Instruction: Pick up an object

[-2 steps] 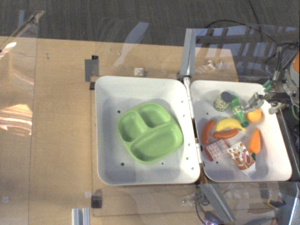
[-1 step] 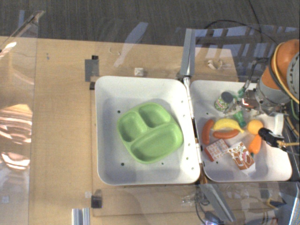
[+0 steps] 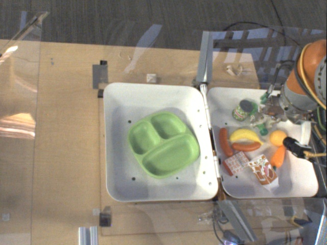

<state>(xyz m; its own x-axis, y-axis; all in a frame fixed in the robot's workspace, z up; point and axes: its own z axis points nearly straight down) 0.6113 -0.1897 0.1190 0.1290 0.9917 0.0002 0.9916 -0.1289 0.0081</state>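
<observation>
Hovering over the right bin [image 3: 306,188], gripper [image 3: 266,117] state unclear. Nearest: banana [image 3: 244,135], just below-left, lying crosswise.

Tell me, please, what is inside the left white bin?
Inside the left bin lies one green divided plate with three compartments, and nothing lies in them. Whatever is under the plate is covered and cannot be seen.

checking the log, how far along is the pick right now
Done: the gripper has reached the right bin, low among the toy food beside the banana. In hand: nothing visibly held. Left: grasp and lift one item; the sausage, carrot and cartons lie on the bin floor. The green plate sits alone.
</observation>
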